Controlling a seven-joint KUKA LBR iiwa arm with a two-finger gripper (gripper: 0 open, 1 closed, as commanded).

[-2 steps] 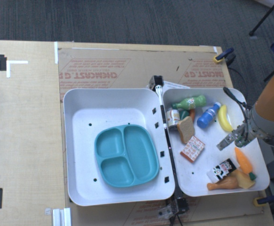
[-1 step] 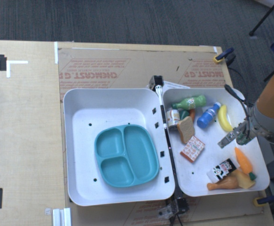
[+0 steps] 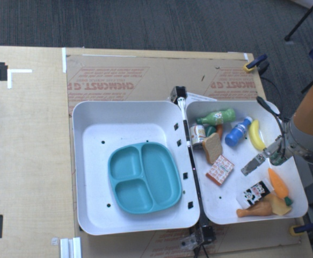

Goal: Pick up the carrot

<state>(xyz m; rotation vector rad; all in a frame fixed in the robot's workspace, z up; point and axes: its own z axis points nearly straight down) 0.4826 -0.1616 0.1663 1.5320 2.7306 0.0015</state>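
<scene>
The carrot (image 3: pixel 278 184) is seen in the lower right of the frame, lying in the right bin (image 3: pixel 228 211) near its right wall, orange with a green stub at its lower end. It is tilted, its tip pointing up-left and the green end down-right. The gripper (image 3: pixel 262 160) is placed just above and left of the carrot, reaching in from the right edge; nothing is seen between its fingers, and the carrot lies apart from them, on the bin floor. Whether the claw is wide or narrow cannot be told at this angle.

Just below the carrot a tan drumstick-like piece (image 3: pixel 263 208) is laid, and left of it a small black-and-white carton (image 3: pixel 254 193). Further left in the same bin a red-patterned box (image 3: pixel 219 170), a slice of bread (image 3: pixel 212 147), a can (image 3: pixel 197 134), a green bottle (image 3: pixel 218 116), a blue bottle (image 3: pixel 237 132) and a banana (image 3: pixel 256 135) are found. In the left bin (image 3: pixel 92 128) a teal divided plate (image 3: pixel 144 177) is set.
</scene>
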